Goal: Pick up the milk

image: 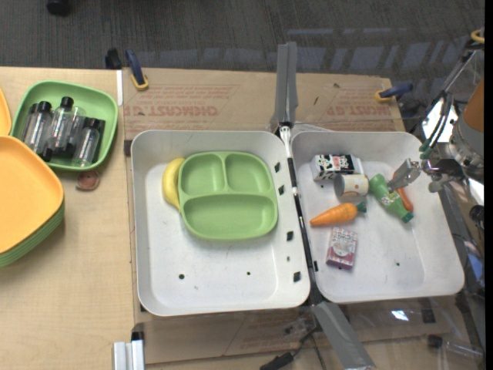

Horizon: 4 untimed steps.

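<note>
A milk carton (337, 164) is seen lying in the right bin (431, 276), touching a small cup (353, 184). A carrot (334, 214), a green bottle (389, 196) and a pink packet (342, 247) lie nearby. The gripper (402, 176) is positioned just beside the bottle. A green divided plate (228, 194) rests in the left bin (154, 268).

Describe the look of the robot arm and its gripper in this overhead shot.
At the frame's right edge, the arm shows a grey body with an orange band above the wrist. Its gripper is metallic grey, with slim silvery fingers reaching over the right bin. Thin rods or cables run beside the arm.
</note>
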### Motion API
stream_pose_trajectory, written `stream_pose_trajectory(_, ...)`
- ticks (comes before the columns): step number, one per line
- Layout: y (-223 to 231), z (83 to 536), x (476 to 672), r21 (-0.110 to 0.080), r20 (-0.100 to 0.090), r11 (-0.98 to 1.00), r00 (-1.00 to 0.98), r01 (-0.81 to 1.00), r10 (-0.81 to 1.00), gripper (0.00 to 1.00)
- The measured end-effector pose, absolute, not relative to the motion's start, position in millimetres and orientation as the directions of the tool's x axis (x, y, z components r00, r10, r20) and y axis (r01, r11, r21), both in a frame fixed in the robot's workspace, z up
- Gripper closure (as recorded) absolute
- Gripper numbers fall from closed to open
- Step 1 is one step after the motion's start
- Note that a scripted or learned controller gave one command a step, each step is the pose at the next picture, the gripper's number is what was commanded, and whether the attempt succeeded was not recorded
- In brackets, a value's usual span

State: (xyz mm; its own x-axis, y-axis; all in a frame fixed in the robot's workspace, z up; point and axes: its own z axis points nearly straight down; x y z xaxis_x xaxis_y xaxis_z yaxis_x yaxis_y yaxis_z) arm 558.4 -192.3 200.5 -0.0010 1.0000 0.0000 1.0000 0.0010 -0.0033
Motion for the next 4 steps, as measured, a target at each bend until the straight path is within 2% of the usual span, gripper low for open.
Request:
stream_pose_trajectory(1,-131.5,159.0,531.1,-0.004,0.001,0.105,-0.105,0.995,0.995,0.0)
stream_pose_trajectory(2,-127.7,90.4,591.5,-0.002,-0.001,-0.006,0.006,1.0,1.0,0.0)
stream_pose_trajectory(3,-112.0,91.0,542.9,-0.003,0.0,-0.055,0.055,0.998,0.998,0.0)
stream_pose_trajectory(4,-131.1,91.1,582.9,-0.002,-0.001,-0.178,0.178,0.984,0.984,0.0)
